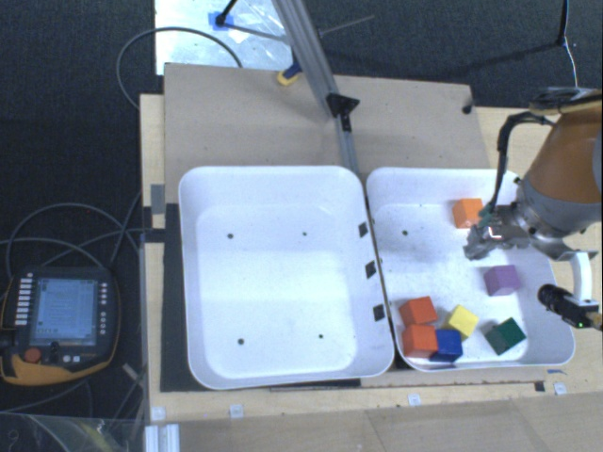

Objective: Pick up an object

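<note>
We see the gripper point(482, 240) low over the R bin point(415, 188), just beside an orange block point(466, 213) near the back wall; can't tell whether its jaws are open or closed. Purple block point(501, 279) sits just below it. At the front: two orange cubes point(419, 323) touching, w/ blue point(448, 344), yellow point(463, 320) & green point(505, 335) blocks alongside. L bin point(273, 271) sits adjacent on the bench point(283, 111).

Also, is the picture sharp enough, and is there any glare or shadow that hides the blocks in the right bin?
Camera view: mildly soft but usable; the shallow white right bin is bright without hiding blocks; the small orange cube and purple cube read clearly; glare sits on the shiny floor patch; the gripper looks blurred.
</note>
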Controlling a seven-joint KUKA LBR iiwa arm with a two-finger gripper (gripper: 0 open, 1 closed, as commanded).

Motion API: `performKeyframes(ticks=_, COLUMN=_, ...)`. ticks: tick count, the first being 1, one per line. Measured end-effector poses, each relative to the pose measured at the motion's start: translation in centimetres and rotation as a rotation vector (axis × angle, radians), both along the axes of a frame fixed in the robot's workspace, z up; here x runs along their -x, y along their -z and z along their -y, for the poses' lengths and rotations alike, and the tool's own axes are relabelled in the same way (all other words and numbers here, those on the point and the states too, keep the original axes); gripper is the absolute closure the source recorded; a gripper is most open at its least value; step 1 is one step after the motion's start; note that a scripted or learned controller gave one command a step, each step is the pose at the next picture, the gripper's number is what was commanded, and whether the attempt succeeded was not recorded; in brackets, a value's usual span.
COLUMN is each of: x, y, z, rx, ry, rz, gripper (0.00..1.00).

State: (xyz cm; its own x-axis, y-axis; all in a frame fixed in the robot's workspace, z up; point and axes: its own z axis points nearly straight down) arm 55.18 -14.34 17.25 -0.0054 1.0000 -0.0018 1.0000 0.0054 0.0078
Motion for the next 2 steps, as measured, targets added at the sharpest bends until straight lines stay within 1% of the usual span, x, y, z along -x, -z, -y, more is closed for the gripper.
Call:
performKeyframes(ticks=1, x=-0.2, y=-5.4, z=0.0, rx=0.000, ry=0.000, rz=0.000, gripper=1.00)
performKeyframes(ticks=2, x=-0.3, y=-7.9, z=0.1, rx=-0.001, ry=0.000, rz=-0.003, gripper=1.00)
